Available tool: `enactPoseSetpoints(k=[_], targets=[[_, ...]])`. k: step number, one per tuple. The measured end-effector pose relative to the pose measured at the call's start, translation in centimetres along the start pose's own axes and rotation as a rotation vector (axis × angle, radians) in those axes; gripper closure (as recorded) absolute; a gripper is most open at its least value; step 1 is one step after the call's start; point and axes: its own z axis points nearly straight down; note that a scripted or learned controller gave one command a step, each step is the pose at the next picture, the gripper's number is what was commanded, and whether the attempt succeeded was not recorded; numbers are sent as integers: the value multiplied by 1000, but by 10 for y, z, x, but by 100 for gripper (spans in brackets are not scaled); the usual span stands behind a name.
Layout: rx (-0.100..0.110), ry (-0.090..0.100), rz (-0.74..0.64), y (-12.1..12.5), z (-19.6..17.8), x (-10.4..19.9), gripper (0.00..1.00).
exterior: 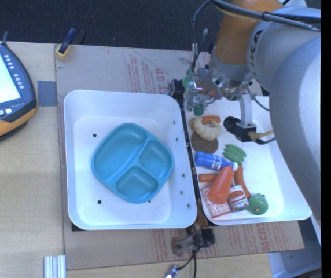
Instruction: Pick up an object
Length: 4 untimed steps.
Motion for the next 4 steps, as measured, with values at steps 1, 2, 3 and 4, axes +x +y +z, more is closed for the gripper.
enactPoseSetpoints(k=[1,2,3,4], targets=[[1,0,-1,0,0,0,0],[1,0,0,0,0,0,0],[0,0,0,0,0,0,0],[0,-1,4,-4,0,-75,0]])
